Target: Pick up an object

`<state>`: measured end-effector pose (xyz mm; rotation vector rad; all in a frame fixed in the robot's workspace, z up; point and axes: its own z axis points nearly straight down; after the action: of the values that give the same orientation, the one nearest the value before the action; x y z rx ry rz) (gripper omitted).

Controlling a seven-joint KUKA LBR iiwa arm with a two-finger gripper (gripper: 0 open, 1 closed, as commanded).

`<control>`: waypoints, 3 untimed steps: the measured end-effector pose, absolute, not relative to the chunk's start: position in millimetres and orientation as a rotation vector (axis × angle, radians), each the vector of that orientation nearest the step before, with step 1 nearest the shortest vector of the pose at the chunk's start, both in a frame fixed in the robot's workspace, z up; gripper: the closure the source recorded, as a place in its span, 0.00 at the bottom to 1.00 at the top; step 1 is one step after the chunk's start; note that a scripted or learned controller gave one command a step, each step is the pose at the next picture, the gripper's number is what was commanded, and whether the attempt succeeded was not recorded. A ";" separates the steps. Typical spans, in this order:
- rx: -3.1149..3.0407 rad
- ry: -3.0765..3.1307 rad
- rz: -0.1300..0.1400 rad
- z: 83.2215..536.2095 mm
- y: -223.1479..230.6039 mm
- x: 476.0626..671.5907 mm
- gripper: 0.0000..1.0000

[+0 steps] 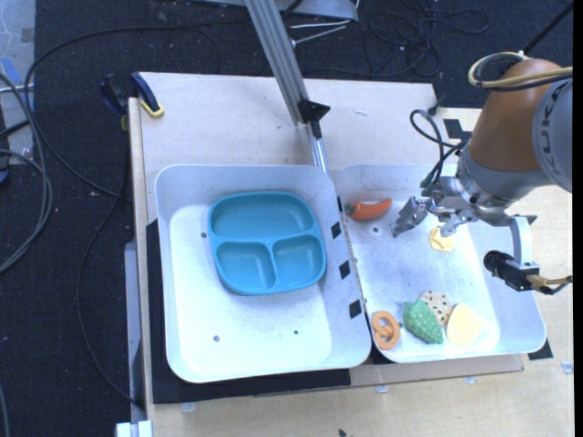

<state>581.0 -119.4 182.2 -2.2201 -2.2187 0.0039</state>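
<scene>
My gripper (407, 219) hangs over the upper middle of the right bin (510, 330), its fingers open with nothing between them. An orange-red carrot-like toy (369, 209) lies just left of the fingertips, near the bin's top left corner. A small yellow piece (442, 238) sits right of and below the gripper, partly under the wrist. Along the bin's front edge lie an orange pretzel ring (385, 329), a green bumpy toy (423, 322), a speckled cookie-like piece (439, 305) and a pale yellow wedge (463, 325).
The left bin (182, 335) holds a blue three-compartment tray (268, 242). A slanted metal pole (282, 53) descends to the divider between the bins. The grey arm with its orange band (515, 126) comes in from the right, with a black cable looped beside it.
</scene>
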 end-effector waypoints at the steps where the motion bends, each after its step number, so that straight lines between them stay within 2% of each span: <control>1: -2.218 -2.221 0.002 126.6 -110.1 585.3 0.00; 2: -2.224 -2.221 -0.001 139.6 -110.8 586.0 1.00; 3: -2.224 -2.226 -0.004 202.6 -112.9 584.3 1.00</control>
<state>584.3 -112.9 202.6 -2.2237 -2.2258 -0.0044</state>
